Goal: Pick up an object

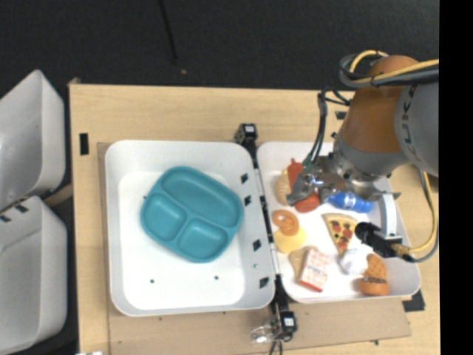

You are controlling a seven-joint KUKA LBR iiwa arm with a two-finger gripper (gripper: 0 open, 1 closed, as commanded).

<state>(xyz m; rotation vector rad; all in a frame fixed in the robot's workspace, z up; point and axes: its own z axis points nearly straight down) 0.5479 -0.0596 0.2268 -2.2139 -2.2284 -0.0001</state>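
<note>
Gripper (307,187) low in right bin (410,283), over red toy (298,172); we cannot tell grip state. We advise centring on toy, clear of yellow cup (287,231).

A pale wooden counter (185,113) carries two shallow white bins (side by side, touching): left bin (118,220), right bin (399,283)

The arm reaches in from the right, its gripper (304,189) low in the right bin (409,283) among toy food, right by a red piece (297,172); a pizza slice (340,231), a blue bottle (349,202) and a small red-and-white carton (315,269) lie near; the left bin (126,287) holds a teal divided plate (192,213), tilted.
</note>
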